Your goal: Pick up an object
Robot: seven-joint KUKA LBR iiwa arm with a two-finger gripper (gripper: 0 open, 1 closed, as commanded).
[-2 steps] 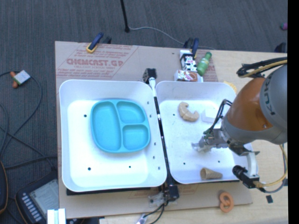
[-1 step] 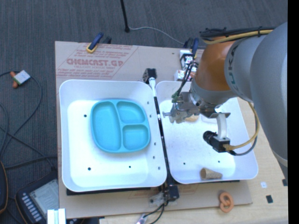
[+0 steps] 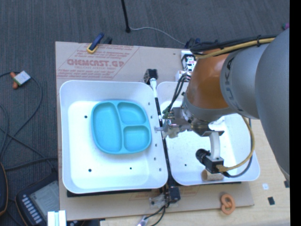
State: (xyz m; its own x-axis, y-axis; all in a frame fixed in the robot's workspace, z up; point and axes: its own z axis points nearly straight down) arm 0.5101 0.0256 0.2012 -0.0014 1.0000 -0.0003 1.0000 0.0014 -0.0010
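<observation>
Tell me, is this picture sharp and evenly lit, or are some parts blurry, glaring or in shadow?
In the camera view, light is fairly even and soft; the blue plate and the left bin look crisp, the white bins bright but not blown out. The grey arm, nearest the lens, looks large and slightly soft. It shades the right bin below it, so the gripper area is hard to read.

Right bin (image 3: 244, 171): upper part and most of the floor covered by the arm (image 3: 221, 86). Arm cut off by the right edge of the view. Claw (image 3: 170, 126): fingers too cluttered to be read as open or closed. Tan block (image 3: 211, 175) at the bin's front wall partly hidden behind a black fitting (image 3: 209, 160); kind not determined.
</observation>
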